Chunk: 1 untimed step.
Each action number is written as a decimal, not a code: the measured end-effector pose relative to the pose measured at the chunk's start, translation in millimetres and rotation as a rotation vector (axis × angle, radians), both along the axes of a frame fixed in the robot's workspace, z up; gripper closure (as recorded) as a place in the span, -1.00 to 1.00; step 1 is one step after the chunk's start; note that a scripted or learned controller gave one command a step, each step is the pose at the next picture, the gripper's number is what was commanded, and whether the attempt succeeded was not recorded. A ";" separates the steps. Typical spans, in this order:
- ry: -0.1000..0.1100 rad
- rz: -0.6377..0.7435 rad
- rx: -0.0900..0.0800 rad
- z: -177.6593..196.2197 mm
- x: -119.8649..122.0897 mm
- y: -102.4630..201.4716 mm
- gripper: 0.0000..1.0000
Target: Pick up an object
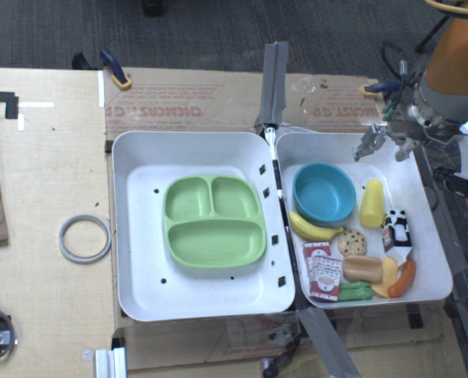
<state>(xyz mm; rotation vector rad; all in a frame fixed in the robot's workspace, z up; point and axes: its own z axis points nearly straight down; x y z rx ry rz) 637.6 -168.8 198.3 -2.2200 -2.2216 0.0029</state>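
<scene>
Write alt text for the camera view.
A robot gripper hovers over the far edge of the right bin, which holds a blue bowl, a banana and other toy food. The left bin holds a green divided plate.

- Orange band (455,50) around a thick rounded arm segment, glossy.
- Grey collar (443,101) just below the orange, paler and narrower.
- Metallic wrist block (415,124) under the collar, silver and dark, cluttered with small fittings.
- Two-finger gripper (384,144) in grey metal, thin and angular.
- Dark cables (399,57) looping beside the wrist.
- Yellow-rimmed ring (452,1) at the top of the arm.
</scene>
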 end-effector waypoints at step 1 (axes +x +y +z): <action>-0.001 0.090 0.000 -106.4 -35.3 -10.5 -1.00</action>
